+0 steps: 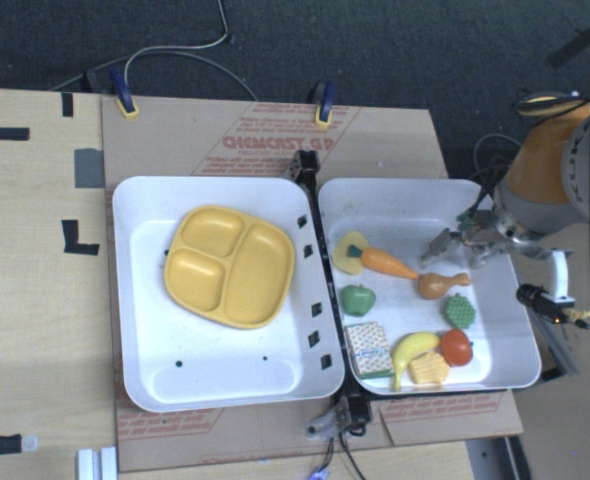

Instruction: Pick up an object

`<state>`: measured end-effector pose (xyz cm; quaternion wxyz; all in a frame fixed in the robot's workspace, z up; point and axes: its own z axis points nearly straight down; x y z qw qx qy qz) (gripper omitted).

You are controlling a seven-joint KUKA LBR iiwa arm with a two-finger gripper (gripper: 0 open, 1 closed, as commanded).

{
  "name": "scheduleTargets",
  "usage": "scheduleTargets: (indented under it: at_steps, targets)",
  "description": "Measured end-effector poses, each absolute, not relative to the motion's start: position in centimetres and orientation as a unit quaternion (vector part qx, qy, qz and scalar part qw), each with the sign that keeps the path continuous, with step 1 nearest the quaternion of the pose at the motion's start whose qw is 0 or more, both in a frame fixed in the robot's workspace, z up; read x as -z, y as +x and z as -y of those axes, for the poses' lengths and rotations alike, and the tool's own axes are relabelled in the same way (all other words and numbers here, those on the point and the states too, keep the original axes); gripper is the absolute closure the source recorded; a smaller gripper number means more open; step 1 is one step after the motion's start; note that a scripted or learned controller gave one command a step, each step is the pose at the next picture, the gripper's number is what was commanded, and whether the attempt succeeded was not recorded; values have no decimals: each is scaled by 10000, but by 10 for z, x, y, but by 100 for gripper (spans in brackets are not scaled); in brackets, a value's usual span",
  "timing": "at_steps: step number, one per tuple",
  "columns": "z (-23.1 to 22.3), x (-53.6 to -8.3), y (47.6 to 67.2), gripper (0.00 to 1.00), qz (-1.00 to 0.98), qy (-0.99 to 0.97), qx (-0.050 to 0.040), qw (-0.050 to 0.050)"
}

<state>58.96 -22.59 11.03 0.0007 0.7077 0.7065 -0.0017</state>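
Where bins (pixel 135 298) meet: two bins, one carrot (pixel 387 262).

A robotics lab. Two white bins (pixel 135 268) sit on a cardboard sheet (pixel 265 133) clamped to the table (pixel 25 268). Cables (pixel 175 53) trail across dark carpet (pixel 375 28), and toy food (pixel 385 262) serves as props.

Glossy yellow plastic tray (pixel 229 266); 2 smooth white plastic bins (pixel 135 298); matt brown cardboard (pixel 190 143) underneath; pale wood bench (pixel 35 298).

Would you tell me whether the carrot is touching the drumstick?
Cannot tell. In the camera view the carrot tip reaches the drumstick head, with no plain gap or contact.
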Motion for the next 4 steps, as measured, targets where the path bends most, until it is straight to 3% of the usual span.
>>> scheduleTargets:
  at_steps: [1,2,3,4]
  targets:
    - [138,-86,576,0,-7080,7062,-8,10]
    - [66,-186,631,0,-7086,7056,-15,8]
    - [53,-184,635,0,-7077,7065,5,-7]
    - [98,-87,610,0,-7076,7066,-14,13]
